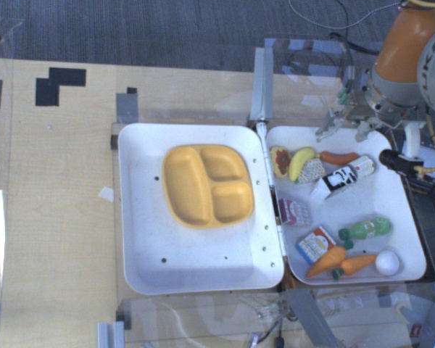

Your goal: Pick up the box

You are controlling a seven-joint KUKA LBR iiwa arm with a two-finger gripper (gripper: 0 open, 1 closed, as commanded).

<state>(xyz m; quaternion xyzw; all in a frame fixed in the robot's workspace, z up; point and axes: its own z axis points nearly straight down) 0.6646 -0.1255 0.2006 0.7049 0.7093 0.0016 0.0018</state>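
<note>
box [315, 244] lay flat in right bin [409, 201], just left of carrot [326, 262] | looked light, stiff carton, prob. smooth; take across short sides | tool [346, 118] above bin's far edge, well apart from box; state: cannot tell

arm [413, 49] cut off at right edge, box [315, 245] print too small to read

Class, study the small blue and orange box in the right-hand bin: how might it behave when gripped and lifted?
The box looks like thin card, so probably light and somewhat crushable. It lies flat, so unlikely to roll. A carrot rests against it and may shift as it rises.
</note>
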